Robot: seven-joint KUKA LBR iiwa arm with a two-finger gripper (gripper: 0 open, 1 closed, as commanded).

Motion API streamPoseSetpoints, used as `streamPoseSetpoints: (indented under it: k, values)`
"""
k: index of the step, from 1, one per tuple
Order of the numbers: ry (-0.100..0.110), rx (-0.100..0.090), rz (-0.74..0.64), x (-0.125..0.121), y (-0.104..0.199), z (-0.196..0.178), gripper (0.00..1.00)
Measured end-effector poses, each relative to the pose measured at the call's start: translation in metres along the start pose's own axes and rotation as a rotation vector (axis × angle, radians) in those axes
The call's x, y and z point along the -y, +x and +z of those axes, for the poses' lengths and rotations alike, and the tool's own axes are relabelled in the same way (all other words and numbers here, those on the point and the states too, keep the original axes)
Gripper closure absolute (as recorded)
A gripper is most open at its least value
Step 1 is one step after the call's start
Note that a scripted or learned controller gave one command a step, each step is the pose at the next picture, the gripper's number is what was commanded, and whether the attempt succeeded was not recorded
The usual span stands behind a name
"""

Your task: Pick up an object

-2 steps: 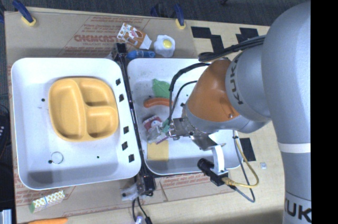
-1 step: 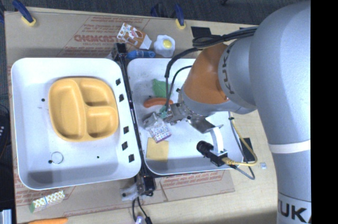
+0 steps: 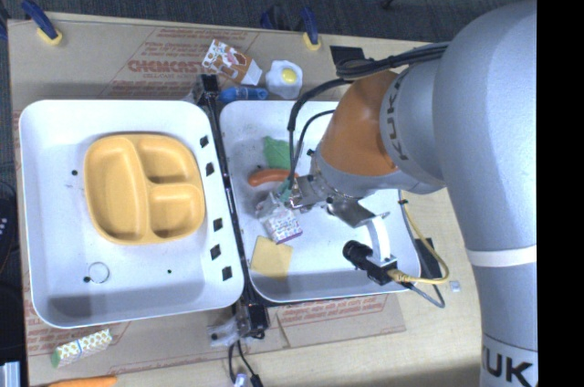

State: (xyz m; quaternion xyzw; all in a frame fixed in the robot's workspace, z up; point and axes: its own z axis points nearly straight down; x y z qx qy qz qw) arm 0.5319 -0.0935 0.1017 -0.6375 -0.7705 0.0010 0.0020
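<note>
Gripper, finger state indeterminate, hovers over the clear packet just below the orange sausage in the right bin; descend vertically, centred, before closing.

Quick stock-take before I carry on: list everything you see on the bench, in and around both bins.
Left bin: 1, white, left side of bench.
Right bin: 1, white, beside it.
Divided tray: 1, yellow, in left bin.
Green item: 1, right bin, far half.
Orange-red item: 1, right bin, beside the green one.
Clear packet: 1, right bin, centre.
Yellow slice: 1, right bin, near edge.
Carton: 1, white-orange, behind bins.
Yellow-white item: 1, behind bins.
Clamps: 2, blue, far edge.
Arm: grey, orange band, over right bin.
Gripper: above the packet.
</note>
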Motion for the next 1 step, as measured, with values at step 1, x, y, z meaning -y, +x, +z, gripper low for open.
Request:
streamPoseSetpoints:
  k: [1]
  values:
    - [-0.003, 0.002, -0.325, -0.0031, 0.0485, -0.0901, 1.00]
